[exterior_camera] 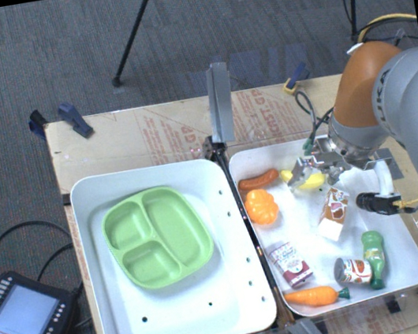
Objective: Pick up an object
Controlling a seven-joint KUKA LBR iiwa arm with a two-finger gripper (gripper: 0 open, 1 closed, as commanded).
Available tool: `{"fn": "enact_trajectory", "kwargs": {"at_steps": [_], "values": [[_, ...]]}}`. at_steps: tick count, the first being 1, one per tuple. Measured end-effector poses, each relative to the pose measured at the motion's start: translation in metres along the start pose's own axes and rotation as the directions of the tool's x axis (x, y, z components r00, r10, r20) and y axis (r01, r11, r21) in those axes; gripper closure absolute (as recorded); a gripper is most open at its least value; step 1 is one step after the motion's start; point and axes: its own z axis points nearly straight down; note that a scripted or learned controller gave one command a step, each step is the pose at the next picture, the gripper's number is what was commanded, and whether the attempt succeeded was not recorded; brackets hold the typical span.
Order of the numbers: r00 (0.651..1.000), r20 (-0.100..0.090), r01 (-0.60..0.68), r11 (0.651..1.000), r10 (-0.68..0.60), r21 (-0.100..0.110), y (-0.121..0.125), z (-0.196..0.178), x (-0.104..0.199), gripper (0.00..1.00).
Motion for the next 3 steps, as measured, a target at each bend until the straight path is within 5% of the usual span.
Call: {"fn": "enact_trajectory", "kwargs": {"at_steps": [1, 2, 3], "values": [[1.000, -0.006, 0.015, 1.000, -0.015, 0.001, -0.039, -0.001, -0.042, 0.00], [0.998, -0.001, -0.060, 0.998, 0.060, 0.003, -0.036, 0.001, 0.016, 0.00], [0.999, -0.001, -0.036, 0.999, 0.036, 0.001, -0.083, 0.000, -0.025, 0.00]]}}
